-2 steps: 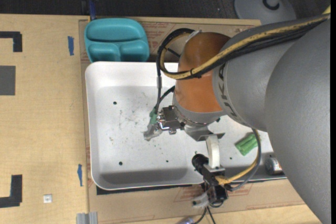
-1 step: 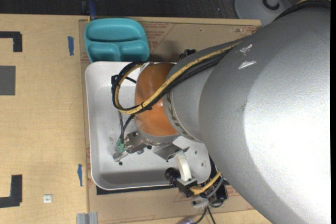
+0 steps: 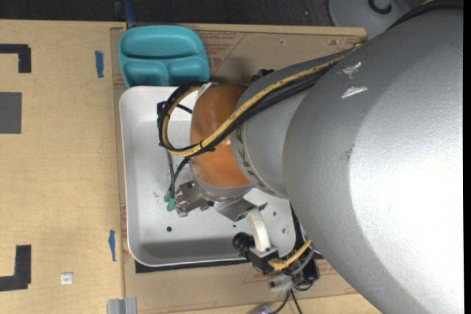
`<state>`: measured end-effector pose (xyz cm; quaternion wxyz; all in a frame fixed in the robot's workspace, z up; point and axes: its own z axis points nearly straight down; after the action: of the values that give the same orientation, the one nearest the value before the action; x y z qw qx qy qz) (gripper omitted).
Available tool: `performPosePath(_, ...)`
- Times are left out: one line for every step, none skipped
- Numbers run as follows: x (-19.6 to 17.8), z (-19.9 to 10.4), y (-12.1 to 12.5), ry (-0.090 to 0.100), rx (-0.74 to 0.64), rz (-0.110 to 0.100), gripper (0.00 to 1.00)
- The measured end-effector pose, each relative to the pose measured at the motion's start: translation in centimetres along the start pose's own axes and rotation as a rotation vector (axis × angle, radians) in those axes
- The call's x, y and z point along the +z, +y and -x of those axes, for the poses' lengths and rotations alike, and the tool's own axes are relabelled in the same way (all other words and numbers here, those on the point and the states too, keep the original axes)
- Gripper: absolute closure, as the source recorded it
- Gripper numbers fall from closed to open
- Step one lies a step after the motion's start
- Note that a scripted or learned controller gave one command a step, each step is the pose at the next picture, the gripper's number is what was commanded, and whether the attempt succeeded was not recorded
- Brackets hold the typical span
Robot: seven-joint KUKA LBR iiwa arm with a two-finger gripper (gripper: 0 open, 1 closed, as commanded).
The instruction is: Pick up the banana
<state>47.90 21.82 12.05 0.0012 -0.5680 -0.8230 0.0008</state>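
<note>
**Picking the banana: arm stooped over the white bin**

The grey arm (image 3: 383, 158) reaches across the white bin (image 3: 143, 158), its orange band (image 3: 217, 136) and wrist above the bin's middle. The gripper (image 3: 193, 198) points down into the bin beneath the wrist. Whether it is released or clenched cannot be told, and nothing is seen held in it. The banana's place cannot be told either; if it is in this bin, it must lie under the arm, since the bare floor along the bin's left side holds no fruit. A teal moulded object (image 3: 163, 55) sits at the bin's far rim, and a black and yellow cable (image 3: 176, 136) loops out over the bin's left half. The tabletop (image 3: 59, 158) lies to the left of the bin.

For a sound grasp, the gripper should probably straddle the banana across its narrow width near mid-length, descend until close to the bin floor, and close gently. The fruit is curved and soft, so it may roll or bruise. The lift should be straight up, clear of the bin wall and the cable loop.
</note>
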Motion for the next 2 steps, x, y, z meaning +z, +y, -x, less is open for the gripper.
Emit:
performPosePath(-4.0, 8.0, -3.0, -0.001, 0.089, 0.002, 1.00)
performPosePath(3.4, 3.7, -1.3, -0.001, -0.021, 0.004, 1.00)
